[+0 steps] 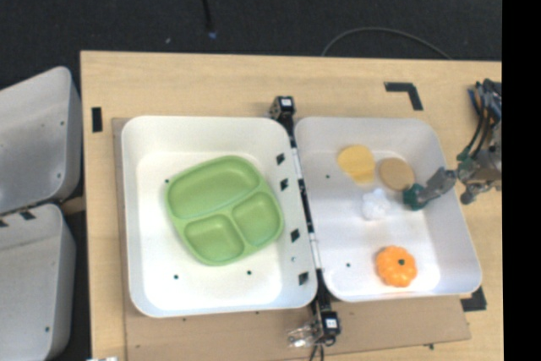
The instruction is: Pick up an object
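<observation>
The right bin (439,262) holds several small objects. A yellow disc (356,162) and a tan disc (395,173) lie side by side near its back. In front of them sits a small white lump (373,205), and an orange pumpkin (396,265) rests near the front. A grey piece with a teal end (425,189) lies slanted by the right wall. My gripper (475,178) is at the right rim of this bin, mostly cut off by the view's edge, close to the grey end of that piece.
The left bin (148,275) holds a green divided plate (223,209). Black clips run along the seam between the bins (297,207). Dark cables (486,106) hang above the gripper. White chair-like shapes (34,148) stand left of the bench.
</observation>
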Robot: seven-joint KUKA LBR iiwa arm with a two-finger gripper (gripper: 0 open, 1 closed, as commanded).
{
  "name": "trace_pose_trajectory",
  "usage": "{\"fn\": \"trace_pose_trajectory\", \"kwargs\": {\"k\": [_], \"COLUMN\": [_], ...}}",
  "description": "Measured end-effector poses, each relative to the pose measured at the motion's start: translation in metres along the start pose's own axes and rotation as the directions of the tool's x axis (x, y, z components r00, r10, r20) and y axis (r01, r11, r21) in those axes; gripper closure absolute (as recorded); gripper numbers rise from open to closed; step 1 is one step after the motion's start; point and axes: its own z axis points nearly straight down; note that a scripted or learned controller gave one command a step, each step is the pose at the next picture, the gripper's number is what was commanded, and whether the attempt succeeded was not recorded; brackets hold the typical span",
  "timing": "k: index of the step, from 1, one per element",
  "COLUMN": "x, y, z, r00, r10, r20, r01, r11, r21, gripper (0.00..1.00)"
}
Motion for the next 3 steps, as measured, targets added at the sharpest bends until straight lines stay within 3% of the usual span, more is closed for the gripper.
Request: {"fn": "trace_pose_trajectory", "kwargs": {"k": [1,3], "x": [0.001,0.003], "y": [0.002,0.003], "z": [-0.006,0.080], "r00": [1.000,1.000], "r10": [-0.003,0.001], "r20": [0.003,0.002], "r01": [0.003,-0.001], "r11": [1.000,1.000], "r21": [-0.011,-0.007], "gripper": [0.00,0.00]}}
